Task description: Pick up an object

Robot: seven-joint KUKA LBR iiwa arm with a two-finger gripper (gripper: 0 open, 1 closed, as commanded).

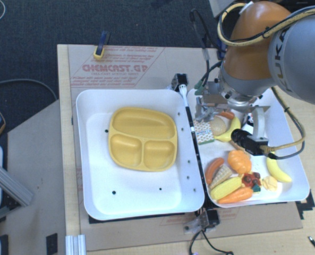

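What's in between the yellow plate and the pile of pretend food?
In the camera view, the bins' two white rims run between the yellow tray and the toy food, with bare white floor beside the tray.

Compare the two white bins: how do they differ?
The left bin holds one yellow divided tray; the right bin holds a pile of toy food. The arm hangs over the right bin, not the left. Both are shallow and white.

A yellow divided plate (143, 138) lies in the left white bin (93, 190). Behind the bins, a cardboard sheet (117, 65) with red lettering carries a blue-and-yellow clamp (100, 46).
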